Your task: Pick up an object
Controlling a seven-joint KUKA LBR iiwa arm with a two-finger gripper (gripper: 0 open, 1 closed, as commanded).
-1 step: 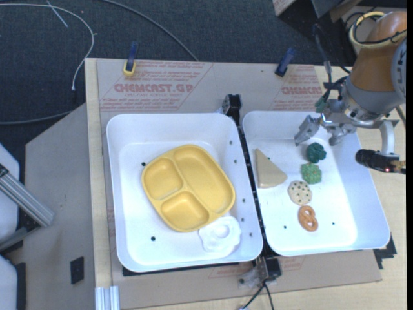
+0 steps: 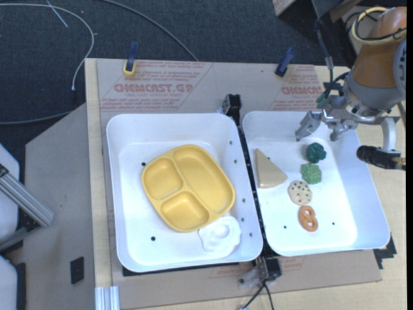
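Red "CHEMCAST GP" print marks the board [image 2: 161,86] behind the bins; the gripper [image 2: 322,129], fingers apart and empty, hovers above the broccoli [image 2: 315,152].

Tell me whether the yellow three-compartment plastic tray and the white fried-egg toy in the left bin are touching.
Touching. In the camera view the yellow three-compartment plastic tray has its lower corner overlapping the top edge of the white fried-egg toy, with no bin floor visible between them.

This looks like a robotics lab: a grey-and-orange arm [image 2: 377,63] reaches over a cardboard-covered bench [image 2: 193,86] held by blue clamps [image 2: 131,58], with two white bins [image 2: 122,134] of toy food, loose white cables [image 2: 77,24] on dark carpet [image 2: 193,18].
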